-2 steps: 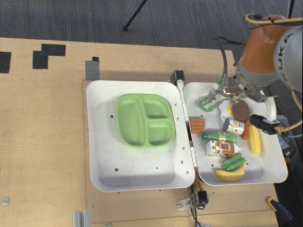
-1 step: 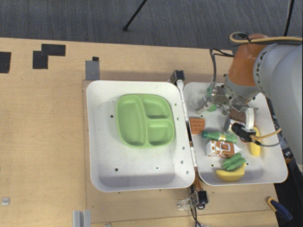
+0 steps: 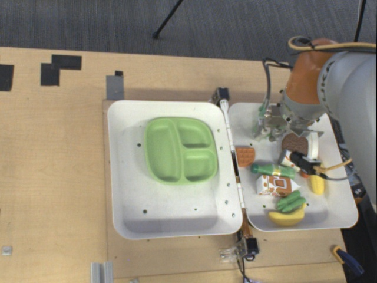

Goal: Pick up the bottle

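Note:
The bottle point(image 3: 274, 170) is green with a yellowish label and lies on its side in the middle of the right bin point(image 3: 338, 219). My gripper point(image 3: 270, 125) hangs over the far part of that bin, beyond the bottle and a little to its left, apart from it. The grey arm with its orange band point(image 3: 303, 78) reaches in from the right above it.
Around the bottle lie an orange waffle piece point(image 3: 245, 155), a brown-and-white carton point(image 3: 275, 185), a green vegetable point(image 3: 291, 203), a banana point(image 3: 287, 217), a yellow item point(image 3: 317, 185) and a brown cookie point(image 3: 293, 141). The left bin point(image 3: 126, 217) holds a green divided plate point(image 3: 179, 150).

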Motion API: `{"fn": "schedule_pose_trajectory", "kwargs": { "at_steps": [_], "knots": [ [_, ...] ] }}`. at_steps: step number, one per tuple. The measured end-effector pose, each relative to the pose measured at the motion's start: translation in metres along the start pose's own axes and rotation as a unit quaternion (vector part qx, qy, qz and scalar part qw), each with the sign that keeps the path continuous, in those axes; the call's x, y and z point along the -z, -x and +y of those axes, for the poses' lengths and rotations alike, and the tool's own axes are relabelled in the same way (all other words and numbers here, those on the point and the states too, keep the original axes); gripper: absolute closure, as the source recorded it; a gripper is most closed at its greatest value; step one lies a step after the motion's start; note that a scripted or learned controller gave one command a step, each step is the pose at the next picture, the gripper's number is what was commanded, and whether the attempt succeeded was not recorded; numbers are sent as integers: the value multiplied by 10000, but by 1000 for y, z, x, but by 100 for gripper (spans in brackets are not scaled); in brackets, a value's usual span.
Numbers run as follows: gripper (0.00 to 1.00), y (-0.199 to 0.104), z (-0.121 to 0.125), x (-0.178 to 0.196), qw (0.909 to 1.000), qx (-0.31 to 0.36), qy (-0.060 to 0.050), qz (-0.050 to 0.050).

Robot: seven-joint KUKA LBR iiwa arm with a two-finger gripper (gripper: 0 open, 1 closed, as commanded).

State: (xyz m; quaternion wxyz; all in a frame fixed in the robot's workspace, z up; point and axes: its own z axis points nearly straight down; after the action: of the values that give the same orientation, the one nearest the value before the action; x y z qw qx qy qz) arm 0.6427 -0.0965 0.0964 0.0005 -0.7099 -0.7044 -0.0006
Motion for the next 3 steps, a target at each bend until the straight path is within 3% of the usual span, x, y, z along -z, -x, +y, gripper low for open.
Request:
{"fn": "schedule_pose_trajectory", "kwargs": {
  "at_steps": [1, 2, 3],
  "knots": [
    [100, -55, -42, 88, 9927, -1209, 9, -4],
    [100, -146, -77, 137, 9969, -782, 8, 0],
    [100, -158, -135, 158, 9910, -1340, -3, -4]
  ]
}}
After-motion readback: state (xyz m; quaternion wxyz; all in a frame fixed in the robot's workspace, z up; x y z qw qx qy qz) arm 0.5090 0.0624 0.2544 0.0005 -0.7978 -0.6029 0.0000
